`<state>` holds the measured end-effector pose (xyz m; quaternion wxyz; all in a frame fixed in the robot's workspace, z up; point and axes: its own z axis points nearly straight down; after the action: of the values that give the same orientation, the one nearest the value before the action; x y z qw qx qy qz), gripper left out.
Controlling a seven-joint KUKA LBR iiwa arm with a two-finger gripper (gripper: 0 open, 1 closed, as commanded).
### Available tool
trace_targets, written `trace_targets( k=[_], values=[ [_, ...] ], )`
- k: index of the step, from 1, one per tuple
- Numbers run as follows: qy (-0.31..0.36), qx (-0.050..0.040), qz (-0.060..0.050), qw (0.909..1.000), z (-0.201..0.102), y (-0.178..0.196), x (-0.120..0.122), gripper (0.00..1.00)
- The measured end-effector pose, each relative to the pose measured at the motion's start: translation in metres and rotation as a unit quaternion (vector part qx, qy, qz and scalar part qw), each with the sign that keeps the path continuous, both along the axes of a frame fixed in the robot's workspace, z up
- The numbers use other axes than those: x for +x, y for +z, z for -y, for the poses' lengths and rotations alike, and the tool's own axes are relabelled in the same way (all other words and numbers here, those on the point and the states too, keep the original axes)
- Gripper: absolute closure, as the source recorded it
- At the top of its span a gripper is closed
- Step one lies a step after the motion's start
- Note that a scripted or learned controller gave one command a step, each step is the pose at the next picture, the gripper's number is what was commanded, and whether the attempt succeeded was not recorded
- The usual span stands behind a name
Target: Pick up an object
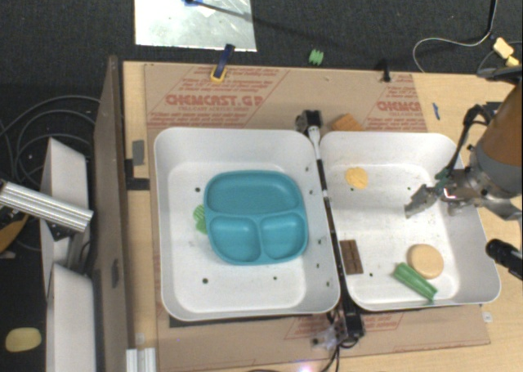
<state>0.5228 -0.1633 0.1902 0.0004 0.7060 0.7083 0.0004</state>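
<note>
My gripper (433,204) hangs over the right side of the right bin (384,148), open, with nothing between its fingers. In that bin a small yellow piece (356,177) lies at the back left. A round tan biscuit (426,261) sits at the front right, just below the gripper. A green bean-like stick (415,280) lies against the biscuit's front, and a brown bar (350,257) rests by the bin's left wall.
The left bin (176,199) holds a blue divided plate (255,217), and a green item (198,217) pokes out from under the plate's left edge. An orange block (346,123) lies on the cardboard behind the bins. The arm's grey wrist (498,154) stands at the right edge.
</note>
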Motion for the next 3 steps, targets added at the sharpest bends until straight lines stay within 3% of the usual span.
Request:
trace_targets(
  k=[1,2,3],
  values=[
    [0.003,0.0004,0.001,1.0000,-0.060,-0.111,0.040,0.00],
    [0.001,-0.0008,0.003,1.0000,-0.045,-0.104,0.096,0.00],
    [-0.002,-0.0012,0.002,1.0000,0.012,-0.105,0.132,0.00]
  ],
)
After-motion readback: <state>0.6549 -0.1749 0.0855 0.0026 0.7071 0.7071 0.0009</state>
